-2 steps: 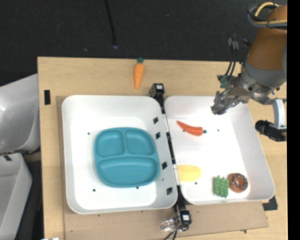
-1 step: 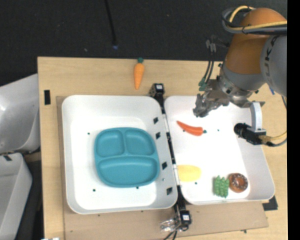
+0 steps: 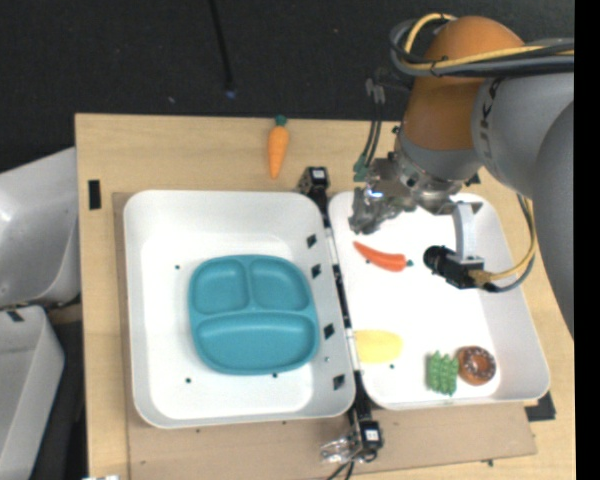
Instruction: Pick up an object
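In the right bin (image 3: 500, 308) lie a red chili pepper (image 3: 381, 257), a yellow lemon-shaped piece (image 3: 377, 345), a green leafy piece (image 3: 441, 372) and a brown donut (image 3: 475, 365). My gripper (image 3: 368, 213) hangs over the bin's far left corner, just above and left of the red pepper. Nothing shows between its fingers. The grey arm with its orange band (image 3: 450, 63) reaches in from the upper right.
The left bin (image 3: 150, 368) holds a teal divided plate (image 3: 252, 313). An orange carrot (image 3: 277, 146) lies on the wooden bench beyond the bins. A black cable and fitting (image 3: 455, 266) hang over the right bin.
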`<state>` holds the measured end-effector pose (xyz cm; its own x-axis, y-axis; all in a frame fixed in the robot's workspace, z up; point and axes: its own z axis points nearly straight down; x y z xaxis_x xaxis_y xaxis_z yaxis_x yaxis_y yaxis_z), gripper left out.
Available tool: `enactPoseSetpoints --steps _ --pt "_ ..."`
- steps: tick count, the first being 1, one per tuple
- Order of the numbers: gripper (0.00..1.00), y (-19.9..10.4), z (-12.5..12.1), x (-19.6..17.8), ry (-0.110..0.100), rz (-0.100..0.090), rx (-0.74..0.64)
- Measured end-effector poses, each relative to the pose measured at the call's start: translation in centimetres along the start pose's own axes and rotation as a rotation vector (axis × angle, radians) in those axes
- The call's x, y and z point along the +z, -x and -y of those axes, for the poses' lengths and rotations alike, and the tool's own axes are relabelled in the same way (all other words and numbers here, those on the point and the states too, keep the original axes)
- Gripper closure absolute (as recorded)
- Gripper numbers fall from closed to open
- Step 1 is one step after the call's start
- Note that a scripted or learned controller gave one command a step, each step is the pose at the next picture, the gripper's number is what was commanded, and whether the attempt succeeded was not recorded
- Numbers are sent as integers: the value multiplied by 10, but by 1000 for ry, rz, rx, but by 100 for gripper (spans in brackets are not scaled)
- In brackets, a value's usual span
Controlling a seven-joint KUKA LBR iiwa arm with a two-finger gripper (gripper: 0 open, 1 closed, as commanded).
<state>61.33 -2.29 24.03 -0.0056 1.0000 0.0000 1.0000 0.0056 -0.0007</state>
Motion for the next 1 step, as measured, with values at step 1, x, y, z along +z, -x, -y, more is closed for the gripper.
enactPoseSetpoints --steps 1 --pt "100 -57 -12 -9 4 -1 -2"
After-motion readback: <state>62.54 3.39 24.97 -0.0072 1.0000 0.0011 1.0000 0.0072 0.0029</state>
